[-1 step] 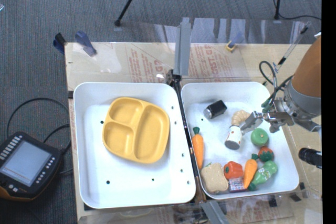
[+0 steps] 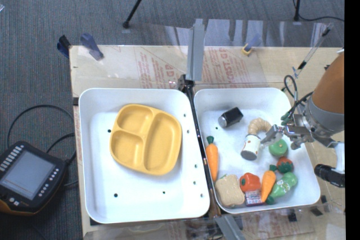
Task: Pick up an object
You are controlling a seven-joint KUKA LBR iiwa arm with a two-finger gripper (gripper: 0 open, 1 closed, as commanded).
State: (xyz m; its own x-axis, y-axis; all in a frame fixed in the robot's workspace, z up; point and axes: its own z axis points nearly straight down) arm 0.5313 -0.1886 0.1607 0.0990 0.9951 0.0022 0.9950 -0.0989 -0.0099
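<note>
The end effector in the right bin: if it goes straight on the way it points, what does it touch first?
Probably the small white can. The end effector points left across the right bin, with the can just ahead; the green round toy lies beside it. Height is unclear.

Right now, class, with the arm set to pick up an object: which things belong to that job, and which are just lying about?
Belong to the job:
gripper
green ball beside it
small jar
black can
carrot
slice of bread
right bin that holds them

Just lying about:
yellow plate in the left bin
handheld screen on the floor
</note>
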